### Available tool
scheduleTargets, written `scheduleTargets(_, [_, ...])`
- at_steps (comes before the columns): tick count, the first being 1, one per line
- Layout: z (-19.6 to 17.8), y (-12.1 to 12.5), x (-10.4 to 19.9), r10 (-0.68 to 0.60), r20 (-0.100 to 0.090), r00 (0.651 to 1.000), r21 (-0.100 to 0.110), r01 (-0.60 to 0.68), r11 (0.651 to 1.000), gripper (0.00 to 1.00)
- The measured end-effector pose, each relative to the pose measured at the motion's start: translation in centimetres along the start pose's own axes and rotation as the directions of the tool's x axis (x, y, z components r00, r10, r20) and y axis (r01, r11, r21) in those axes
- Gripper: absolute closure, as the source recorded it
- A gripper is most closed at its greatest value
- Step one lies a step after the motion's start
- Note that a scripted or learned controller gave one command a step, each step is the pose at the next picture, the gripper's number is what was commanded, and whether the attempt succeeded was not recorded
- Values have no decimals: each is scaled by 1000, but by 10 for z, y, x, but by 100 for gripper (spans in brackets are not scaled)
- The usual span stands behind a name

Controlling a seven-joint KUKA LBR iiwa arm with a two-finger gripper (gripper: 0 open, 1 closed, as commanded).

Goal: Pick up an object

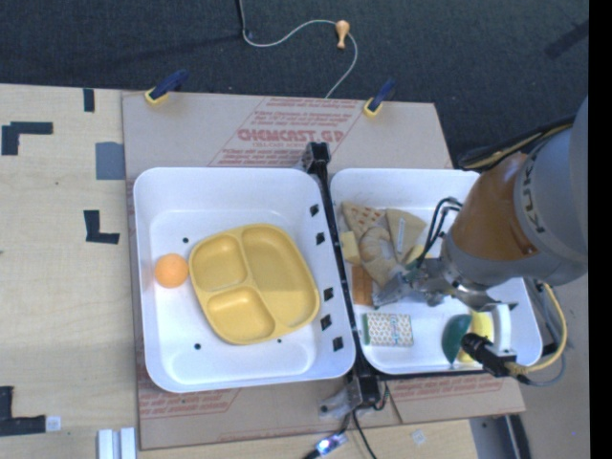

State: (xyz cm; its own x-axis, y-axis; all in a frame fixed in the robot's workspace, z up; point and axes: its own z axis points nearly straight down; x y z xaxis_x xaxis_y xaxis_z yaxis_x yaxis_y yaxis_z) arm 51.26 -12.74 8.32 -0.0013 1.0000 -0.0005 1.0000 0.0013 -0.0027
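Observation:
My gripper (396, 291) is low in the right bin (421, 182), over a heap of tan and beige items (375, 228) near the bin's middle. An orange-brown flat piece (361, 285) lies just left of it. A small white pad with a green pattern (387, 330) rests in front of the gripper, near the bin's front wall. A green and yellow object (463, 338) lies to the right of that pad, partly under the arm. The arm's grey and orange wrist (497, 223) covers the bin's right part.
The left bin (153, 208) holds a yellow three-compartment plate (253, 283) and a small orange ball (171, 271) beside the plate's left edge. A black divider clip (316, 156) sits where the bins meet. Cardboard (277, 127) lies under both bins.

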Motion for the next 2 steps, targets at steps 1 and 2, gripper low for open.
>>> scheduleTargets(1, [-12,1,0,0,0,1000,-2,0,1000,100])
scheduleTargets(2, [-71,9,-2,-1,0,1000,-6,1,1000,100])
